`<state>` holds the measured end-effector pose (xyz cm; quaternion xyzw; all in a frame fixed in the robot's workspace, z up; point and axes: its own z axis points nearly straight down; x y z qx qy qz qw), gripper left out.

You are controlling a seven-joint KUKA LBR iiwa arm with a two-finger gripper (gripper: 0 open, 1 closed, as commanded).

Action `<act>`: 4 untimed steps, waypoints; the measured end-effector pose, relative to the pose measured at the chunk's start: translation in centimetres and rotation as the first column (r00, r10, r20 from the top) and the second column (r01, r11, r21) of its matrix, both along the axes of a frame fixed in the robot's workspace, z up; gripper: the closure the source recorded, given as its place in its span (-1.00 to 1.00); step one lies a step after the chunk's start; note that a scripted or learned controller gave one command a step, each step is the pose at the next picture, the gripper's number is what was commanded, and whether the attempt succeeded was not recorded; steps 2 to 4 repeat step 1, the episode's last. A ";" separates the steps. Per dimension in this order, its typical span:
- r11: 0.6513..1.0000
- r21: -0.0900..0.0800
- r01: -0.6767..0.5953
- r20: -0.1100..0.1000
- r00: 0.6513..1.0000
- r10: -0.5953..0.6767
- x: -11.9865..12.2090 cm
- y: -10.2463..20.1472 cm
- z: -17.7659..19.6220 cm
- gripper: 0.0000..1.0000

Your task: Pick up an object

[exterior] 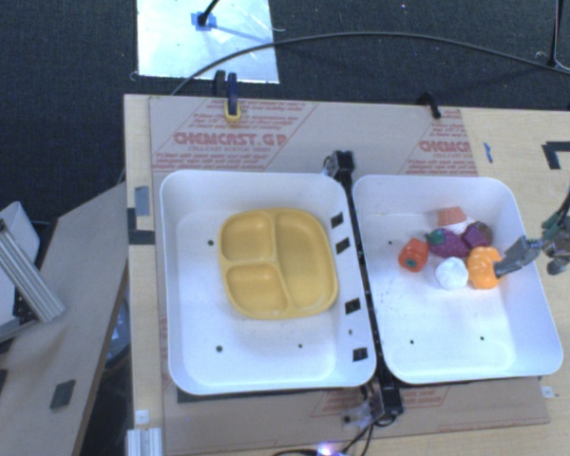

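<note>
While your two-finger gripper (509, 260) reaches into the right white bin (456, 345), its opening too blurred to tell, touching a small orange toy (483, 267) among tightly clustered pieces, expect it could nudge neighbours or grab nothing.

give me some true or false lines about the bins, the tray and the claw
1. The yellow tray lies in the left bin. True.
2. The small objects sit in the left bin. False: they cluster in the right bin.
3. The claw is at the right bin's right side, next to the orange object. True.
4. The yellow tray has one single compartment. False: it is divided into three.
5. The white ball lies among the cluster. True.
</note>
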<state>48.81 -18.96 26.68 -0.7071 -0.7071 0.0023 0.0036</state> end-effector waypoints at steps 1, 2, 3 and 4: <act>1.000 -0.003 -0.004 0.010 1.000 0.004 0.2 0.1 0.5 -1.00; 1.000 -0.003 -0.004 0.010 1.000 0.004 0.2 0.1 0.5 -1.00; 1.000 -0.003 -0.004 0.010 1.000 0.004 0.2 0.1 0.5 -1.00; 1.000 -0.003 -0.004 0.010 1.000 0.004 0.2 0.1 0.5 -1.00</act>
